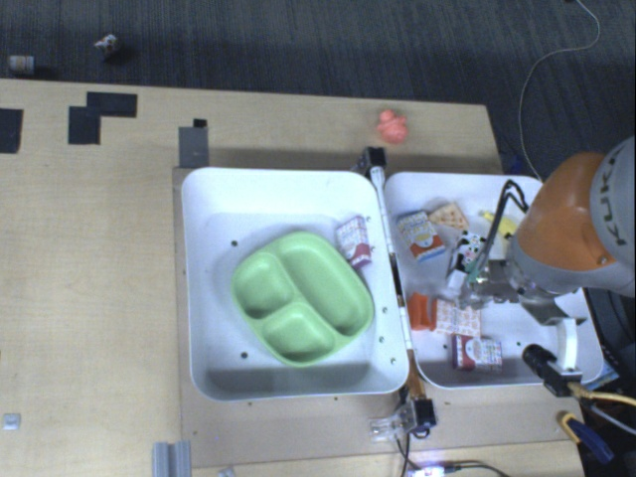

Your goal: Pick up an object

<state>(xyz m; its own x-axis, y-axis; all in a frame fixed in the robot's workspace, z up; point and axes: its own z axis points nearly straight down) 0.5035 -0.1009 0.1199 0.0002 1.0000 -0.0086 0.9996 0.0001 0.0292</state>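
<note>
Cardboard target: small printed carton (458,318), lying flat in the right bin (429,370), directly beneath the end effector (475,278).
Handling estimate: light, thin-walled, likely to dent if squeezed hard; glossy print may slip. Best pinched across its short sides.
Neighbours: orange packet (422,312) touching its left edge; dark-red carton (478,352) just below; blue-and-white carton (421,233) and cracker-like piece (449,215) further up the bin. Crowding could foul a clean hold.
End effector state: cannot tell, wrist hides it; nothing seen held.
Left bin (199,286): green divided plate (301,295), small red-and-white carton (354,240) by its upper right rim.
Table (89,296): pink lump (393,125) behind the bins.
</note>
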